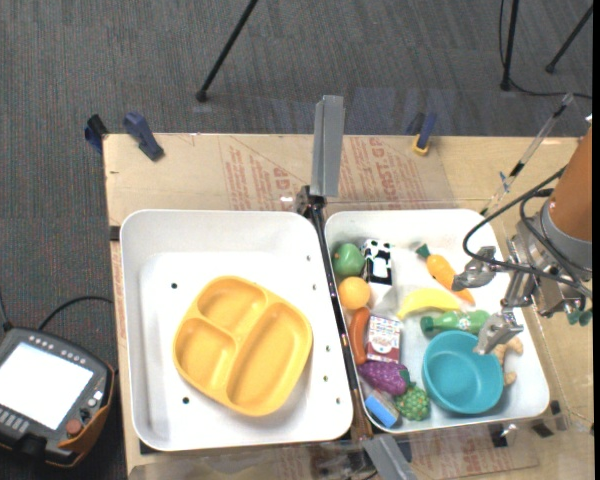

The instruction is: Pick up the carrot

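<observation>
Hovering at frame's right: end effector (pixel 502 336), finger state unclear, above teal plastic bowl (pixel 462 373); small orange toy carrot (pixel 442 269) lies apart, upper-left, ungrasped.

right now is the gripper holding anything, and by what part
Nothing is held: the gripper hangs over the teal bowl's rim, away from the carrot.

Even, bright overhead light; soft shadows, slightly grainy, mild blur.
</observation>
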Tool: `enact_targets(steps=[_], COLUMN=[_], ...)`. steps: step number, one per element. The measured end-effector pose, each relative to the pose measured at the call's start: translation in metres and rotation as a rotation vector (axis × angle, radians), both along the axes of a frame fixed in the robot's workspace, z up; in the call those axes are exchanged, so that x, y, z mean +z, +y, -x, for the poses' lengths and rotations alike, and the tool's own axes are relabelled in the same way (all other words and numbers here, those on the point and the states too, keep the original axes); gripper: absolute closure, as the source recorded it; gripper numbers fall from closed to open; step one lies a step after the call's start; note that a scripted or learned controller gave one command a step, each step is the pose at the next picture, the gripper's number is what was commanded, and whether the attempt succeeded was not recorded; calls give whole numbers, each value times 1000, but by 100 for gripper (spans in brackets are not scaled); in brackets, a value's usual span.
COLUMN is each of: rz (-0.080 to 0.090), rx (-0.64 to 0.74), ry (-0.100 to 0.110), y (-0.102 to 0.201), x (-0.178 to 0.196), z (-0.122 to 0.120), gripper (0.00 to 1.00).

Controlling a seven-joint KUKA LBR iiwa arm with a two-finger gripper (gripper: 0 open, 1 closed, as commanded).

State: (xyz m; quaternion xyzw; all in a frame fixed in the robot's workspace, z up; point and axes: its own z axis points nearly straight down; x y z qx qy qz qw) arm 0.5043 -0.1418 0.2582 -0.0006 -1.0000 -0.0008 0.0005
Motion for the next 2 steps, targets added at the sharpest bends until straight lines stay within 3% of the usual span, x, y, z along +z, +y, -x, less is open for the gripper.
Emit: enact_targets(steps=[1,2], rz=[-3,-2], rx=[-16,-83], ry=[10,7], y=[-10,-31], x=[-89,-176], z=[-66,-116], gripper=[0,0])
